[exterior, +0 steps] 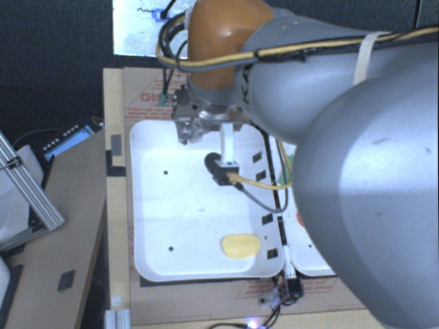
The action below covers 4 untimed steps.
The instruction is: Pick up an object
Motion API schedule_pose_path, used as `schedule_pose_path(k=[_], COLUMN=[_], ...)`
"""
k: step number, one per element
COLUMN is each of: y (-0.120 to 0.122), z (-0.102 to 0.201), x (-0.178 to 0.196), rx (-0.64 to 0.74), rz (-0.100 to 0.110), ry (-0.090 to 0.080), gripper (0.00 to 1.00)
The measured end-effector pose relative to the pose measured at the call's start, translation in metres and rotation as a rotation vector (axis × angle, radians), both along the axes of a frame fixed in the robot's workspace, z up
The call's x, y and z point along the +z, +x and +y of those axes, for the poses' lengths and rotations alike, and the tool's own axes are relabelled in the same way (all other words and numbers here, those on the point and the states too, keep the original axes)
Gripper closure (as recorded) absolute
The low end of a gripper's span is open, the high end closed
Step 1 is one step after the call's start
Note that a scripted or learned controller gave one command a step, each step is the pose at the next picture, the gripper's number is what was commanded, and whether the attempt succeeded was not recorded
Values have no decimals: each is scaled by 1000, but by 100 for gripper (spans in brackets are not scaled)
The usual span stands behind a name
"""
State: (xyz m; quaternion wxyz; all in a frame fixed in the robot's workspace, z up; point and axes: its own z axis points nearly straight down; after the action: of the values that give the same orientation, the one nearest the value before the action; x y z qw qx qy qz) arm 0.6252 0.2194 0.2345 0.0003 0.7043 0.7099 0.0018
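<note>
**Gripper sits at the far end of the left bin; the yellow piece lies at the near end**

At the left, a sheet of cardboard [116,204] lies under the bins, probably there to pad the bench and keep them in place. On it stands the left bin [139,184]. Its white floor is bare apart from a few small dark specks, so anything lying in it shows up plainly from above.

The one clear thing to pick is a flat, rounded yellow object [241,246]. It lies on the bin floor close to the near wall and towards the right corner, touching no wall as far as I can see. Lying flat and alone, it should be easy to reach from straight above.

The gripper [186,133] is at the far end of the same bin, low over the back wall and well apart from the yellow object. Nothing shows in its grasp, and I cannot tell whether it is wide or narrow, because the wrist hides its underside. I judge that the pick is not yet made.

Rightward, the orange band [223,40] and the grey arm [357,149] cover most of the right bin [312,262]. Small green and orange patches at its edge are too small to name.
</note>
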Motion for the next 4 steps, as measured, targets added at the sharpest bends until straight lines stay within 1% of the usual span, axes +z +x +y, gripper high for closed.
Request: schedule_pose_path(k=[1,2,3,4], y=[-19,-131,-27,46], z=[17,16,14,-45], x=[108,258,303,299], rx=[-1,4,-9,-13], rz=[-8,-12,-8,1], ry=[4,10,0,-3], gripper=[100,100,100,100])
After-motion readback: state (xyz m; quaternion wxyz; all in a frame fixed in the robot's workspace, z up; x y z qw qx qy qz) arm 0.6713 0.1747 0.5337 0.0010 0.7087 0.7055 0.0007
